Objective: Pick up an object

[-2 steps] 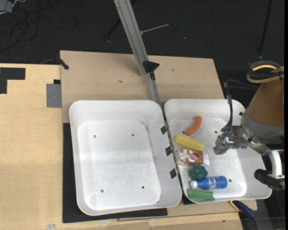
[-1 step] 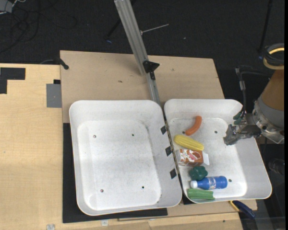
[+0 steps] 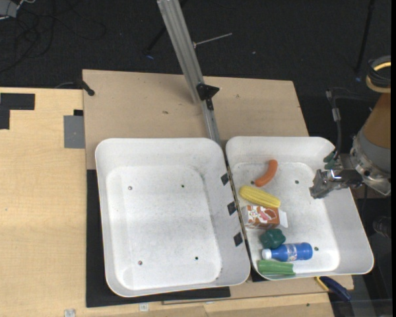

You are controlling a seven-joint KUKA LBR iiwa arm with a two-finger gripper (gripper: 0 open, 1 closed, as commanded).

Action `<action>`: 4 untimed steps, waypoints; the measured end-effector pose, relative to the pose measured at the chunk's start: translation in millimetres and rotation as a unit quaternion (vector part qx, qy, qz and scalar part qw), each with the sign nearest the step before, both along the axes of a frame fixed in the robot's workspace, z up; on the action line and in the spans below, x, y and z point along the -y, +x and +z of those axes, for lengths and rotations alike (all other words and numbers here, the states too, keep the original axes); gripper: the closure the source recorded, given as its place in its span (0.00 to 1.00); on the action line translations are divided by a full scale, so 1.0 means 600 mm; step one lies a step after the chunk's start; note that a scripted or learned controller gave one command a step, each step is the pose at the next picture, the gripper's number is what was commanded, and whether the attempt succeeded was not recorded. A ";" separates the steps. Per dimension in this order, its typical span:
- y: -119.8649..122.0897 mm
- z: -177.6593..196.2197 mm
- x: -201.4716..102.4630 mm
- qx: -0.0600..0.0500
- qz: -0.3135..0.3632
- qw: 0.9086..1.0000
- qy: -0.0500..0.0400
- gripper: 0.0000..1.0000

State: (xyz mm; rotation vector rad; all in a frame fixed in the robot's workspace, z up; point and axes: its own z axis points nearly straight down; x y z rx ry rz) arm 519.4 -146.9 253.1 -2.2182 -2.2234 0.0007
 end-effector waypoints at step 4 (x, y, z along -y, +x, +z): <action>0.072 -0.016 -0.359 0.000 0.001 1.000 0.000 1.00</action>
